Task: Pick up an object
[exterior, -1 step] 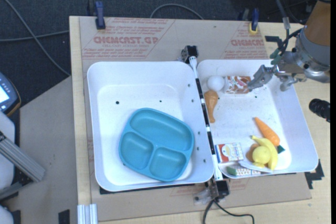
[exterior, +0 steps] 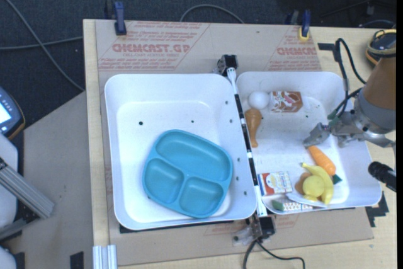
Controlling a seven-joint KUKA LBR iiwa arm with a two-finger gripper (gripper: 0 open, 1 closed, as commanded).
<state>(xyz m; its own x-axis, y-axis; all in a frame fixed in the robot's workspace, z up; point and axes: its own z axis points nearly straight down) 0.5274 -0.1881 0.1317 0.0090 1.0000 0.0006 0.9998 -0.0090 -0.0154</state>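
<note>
in the camera view the end effector (exterior: 322,133) is seen just above the carrot (exterior: 322,159); its opening cannot be told. the banana (exterior: 318,177) is crowded against the carrot, so a descent could be deflected and the carrot missed.

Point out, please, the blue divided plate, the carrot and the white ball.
blue divided plate (exterior: 187,173): camera view, on its middle ridge.
carrot (exterior: 322,160): camera view, mid-length of its orange body.
white ball (exterior: 258,99): camera view, its centre.
</note>
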